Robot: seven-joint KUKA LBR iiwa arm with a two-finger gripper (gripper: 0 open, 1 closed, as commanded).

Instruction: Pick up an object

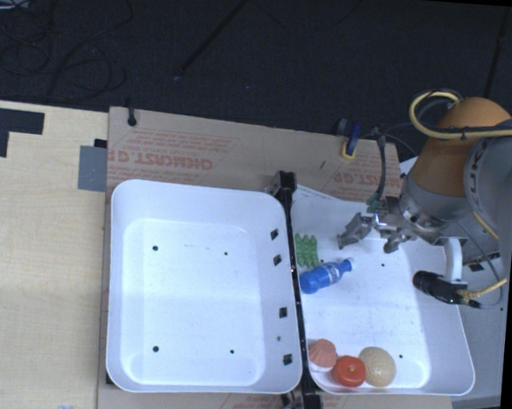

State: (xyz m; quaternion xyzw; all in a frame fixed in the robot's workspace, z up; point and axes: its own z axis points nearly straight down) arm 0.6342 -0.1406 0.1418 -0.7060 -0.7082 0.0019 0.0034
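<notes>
The right bin (438, 358) holds a blue bottle (324, 275) lying near its left wall, with a green ridged piece (306, 248) just behind it. At the bin's front edge sit a pink round thing (322, 352), a red tomato-like thing (349, 370) and a tan ball (377, 366) in a row. My gripper (375, 232) hangs over the back of the right bin, to the right of and behind the bottle. Its fingers (353, 232) are spread apart with nothing between them.
The left bin (149, 208) stands beside the right one, divided by a black clamp strip (289, 282). Both rest on cardboard (198, 150) on a pale wooden bench. The arm's orange band (461, 146) looms over the right bin's back right corner.
</notes>
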